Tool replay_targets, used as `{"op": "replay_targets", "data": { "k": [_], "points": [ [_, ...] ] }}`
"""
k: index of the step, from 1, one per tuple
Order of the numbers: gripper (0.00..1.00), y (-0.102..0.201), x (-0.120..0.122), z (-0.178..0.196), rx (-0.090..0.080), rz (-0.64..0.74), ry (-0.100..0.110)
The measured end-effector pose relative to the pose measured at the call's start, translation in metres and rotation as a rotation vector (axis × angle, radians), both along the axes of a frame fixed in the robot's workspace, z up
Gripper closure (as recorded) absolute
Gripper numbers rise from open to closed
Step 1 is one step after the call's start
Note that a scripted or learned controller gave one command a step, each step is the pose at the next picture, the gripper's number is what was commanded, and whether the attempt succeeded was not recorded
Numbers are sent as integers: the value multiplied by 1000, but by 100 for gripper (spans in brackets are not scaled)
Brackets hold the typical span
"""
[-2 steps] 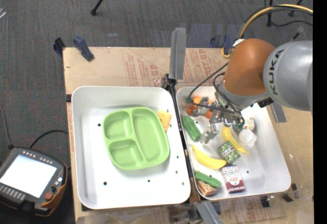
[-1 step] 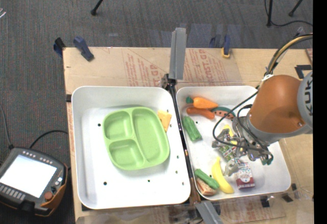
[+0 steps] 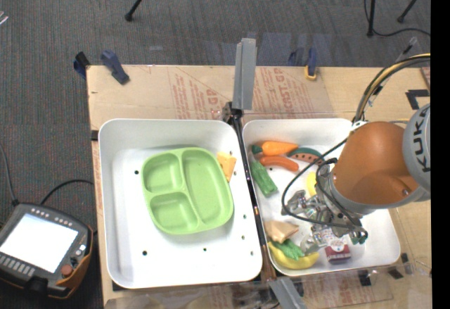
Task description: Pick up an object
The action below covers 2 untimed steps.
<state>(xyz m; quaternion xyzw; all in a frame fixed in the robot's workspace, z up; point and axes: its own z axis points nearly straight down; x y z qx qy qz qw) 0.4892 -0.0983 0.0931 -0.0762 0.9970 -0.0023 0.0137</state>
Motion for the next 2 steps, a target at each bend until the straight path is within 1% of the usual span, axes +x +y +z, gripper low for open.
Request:
{"op": "replay_targets", "data": {
  "k": [1, 2],
  "points": [
    [0, -2, 98, -5, 2, 176, 25],
    [0, 19, 117, -6, 4, 109, 26]
  ]
}}
